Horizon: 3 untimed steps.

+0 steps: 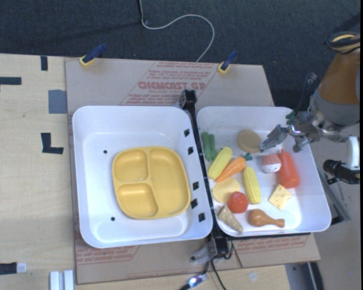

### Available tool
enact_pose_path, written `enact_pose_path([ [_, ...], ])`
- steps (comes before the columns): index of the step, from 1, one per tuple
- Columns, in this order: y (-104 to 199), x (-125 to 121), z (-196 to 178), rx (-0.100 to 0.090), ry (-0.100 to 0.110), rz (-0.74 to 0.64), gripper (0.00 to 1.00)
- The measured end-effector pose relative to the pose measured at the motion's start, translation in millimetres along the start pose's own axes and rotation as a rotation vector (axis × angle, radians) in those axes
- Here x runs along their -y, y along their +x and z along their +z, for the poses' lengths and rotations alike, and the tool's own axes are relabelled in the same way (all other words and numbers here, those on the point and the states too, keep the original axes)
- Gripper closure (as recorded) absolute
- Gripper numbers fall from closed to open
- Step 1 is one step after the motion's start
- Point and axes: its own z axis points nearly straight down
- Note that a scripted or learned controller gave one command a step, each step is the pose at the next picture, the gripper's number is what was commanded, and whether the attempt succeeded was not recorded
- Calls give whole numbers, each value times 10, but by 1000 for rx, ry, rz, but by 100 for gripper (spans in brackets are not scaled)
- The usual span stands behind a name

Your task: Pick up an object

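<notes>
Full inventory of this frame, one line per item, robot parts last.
bins: 2, white, side by side on cardboard sheet
divided plate: 1, yellow, left bin
corn: 1, yellow, right bin centre
carrot: 1, orange, right bin
tomato: 1, red, right bin front
drumstick: 1, brown, right bin front
cheese wedge: 1, yellow, right bin
red pepper: 1, red, right bin
clamps: 2, blue-yellow, cardboard's far edge
gripper: 1, grey, above right bin

Grey arm [336, 110] with orange band, metallic grey gripper [285, 136]
</notes>
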Motion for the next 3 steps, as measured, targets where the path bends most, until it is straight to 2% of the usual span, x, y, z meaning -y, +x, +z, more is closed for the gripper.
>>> enact_pose_path([
  [1,2,-31,-82,3,-14,-3,0],
  [3,-34,-33,809,3,-11,-4,0],
])
